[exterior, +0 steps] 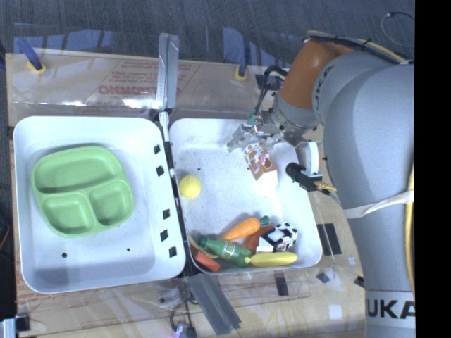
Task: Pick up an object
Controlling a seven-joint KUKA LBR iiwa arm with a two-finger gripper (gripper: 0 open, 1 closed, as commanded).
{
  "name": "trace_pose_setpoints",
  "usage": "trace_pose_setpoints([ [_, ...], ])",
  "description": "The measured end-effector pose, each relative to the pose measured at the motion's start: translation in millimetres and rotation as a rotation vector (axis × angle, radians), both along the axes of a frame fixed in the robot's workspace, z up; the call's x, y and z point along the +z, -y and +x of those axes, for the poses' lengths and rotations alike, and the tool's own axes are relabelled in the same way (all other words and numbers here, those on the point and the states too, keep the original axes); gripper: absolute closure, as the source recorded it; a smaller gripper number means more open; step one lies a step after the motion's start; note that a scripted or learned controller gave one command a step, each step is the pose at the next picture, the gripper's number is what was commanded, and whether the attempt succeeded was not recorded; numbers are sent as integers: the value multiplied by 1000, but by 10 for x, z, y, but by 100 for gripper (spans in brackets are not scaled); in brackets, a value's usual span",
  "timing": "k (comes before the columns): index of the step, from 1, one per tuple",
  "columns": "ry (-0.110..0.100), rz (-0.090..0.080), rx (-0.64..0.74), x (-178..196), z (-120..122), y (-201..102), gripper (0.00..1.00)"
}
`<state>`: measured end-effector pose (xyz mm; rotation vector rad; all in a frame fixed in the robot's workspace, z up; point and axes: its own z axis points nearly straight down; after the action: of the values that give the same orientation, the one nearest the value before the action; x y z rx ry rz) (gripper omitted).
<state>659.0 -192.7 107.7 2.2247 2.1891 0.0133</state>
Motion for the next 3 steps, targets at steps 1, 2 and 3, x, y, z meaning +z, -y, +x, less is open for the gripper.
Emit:
trace_pose_setpoints([
  [1, 15, -2, 60, 26, -185, 61, 0],
  [2, 15, -3, 74, 21, -438, 163, 0],
  [3, 17, -7, 94, 19, -677, 178, 0],
])
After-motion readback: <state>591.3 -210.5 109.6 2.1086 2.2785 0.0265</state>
